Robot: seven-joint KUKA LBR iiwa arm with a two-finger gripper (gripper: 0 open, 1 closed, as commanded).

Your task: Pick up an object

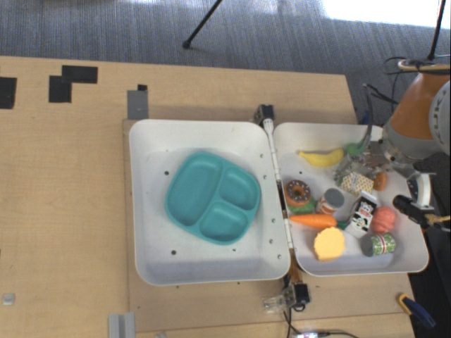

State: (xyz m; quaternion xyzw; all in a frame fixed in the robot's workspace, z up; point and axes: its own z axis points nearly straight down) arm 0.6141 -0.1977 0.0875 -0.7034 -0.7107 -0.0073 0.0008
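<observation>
The right bin [409, 262] holds several small toys: a yellow banana [320, 158], a chocolate donut [297, 191], a carrot [313, 220], a yellow round block [329, 243], a pink ball [384, 219], a green can [380, 244], a black-and-white carton [362, 214] and a checkered box [357, 182]. My gripper [365, 163] is low over the back right of this bin, just above the checkered box and right of the banana. A green piece [356, 148] lies close beside it.
The left bin [151, 259] holds a teal divided plate [213, 196]. The arm's orange band [416, 111] hangs over the right bin's far right corner. A grey cup [332, 198] stands among the toys. Black clamps [265, 113] sit between the bins.
</observation>
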